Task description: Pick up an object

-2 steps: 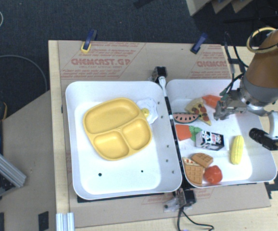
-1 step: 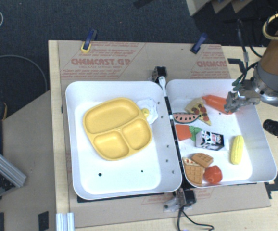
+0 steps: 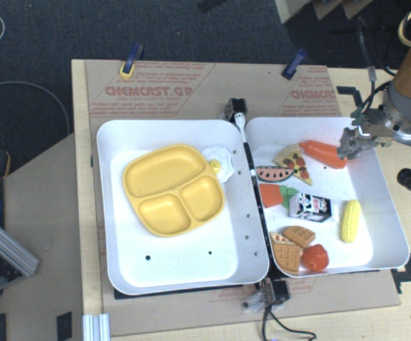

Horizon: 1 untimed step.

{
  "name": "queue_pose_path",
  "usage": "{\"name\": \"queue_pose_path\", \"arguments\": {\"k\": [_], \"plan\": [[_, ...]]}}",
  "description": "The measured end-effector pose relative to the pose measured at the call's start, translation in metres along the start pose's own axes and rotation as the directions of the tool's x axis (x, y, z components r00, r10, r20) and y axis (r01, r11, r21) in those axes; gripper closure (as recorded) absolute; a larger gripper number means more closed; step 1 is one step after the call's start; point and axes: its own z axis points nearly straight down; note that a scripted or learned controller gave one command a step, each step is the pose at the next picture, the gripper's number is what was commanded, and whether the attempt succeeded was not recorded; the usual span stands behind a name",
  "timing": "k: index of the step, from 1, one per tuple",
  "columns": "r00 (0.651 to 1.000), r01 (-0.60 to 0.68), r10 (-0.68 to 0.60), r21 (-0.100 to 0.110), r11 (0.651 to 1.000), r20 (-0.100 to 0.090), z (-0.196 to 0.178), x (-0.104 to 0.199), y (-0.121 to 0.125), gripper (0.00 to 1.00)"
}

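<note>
My gripper [image 3: 349, 148] hangs over the far right part of the right bin [image 3: 383, 190], right at the end of an orange carrot [image 3: 321, 151]. Whether the carrot is between the fingers cannot be seen. In the same bin lie a pizza slice [image 3: 291, 159], a watermelon slice [image 3: 269, 172], an orange-red block with a green piece [image 3: 275, 193], a black-and-white carton [image 3: 310, 206], a yellow corn cob [image 3: 350, 220], two waffles [image 3: 291, 246] and a red tomato [image 3: 316, 258].
The left bin [image 3: 120, 247] holds a yellow divided plate [image 3: 173, 197] and a fried egg [image 3: 220, 163] at its far right side. Clamps [image 3: 129, 61] sit on the board's far edge. Cables hang near the arm at the right.
</note>
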Motion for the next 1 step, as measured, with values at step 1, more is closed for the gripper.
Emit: {"name": "queue_pose_path", "arguments": {"k": [1], "plan": [[1.0, 0.005, -0.005, 0.001, 1.0, -0.002, -0.0083, 0.0444, 0.0243, 1.0]]}}
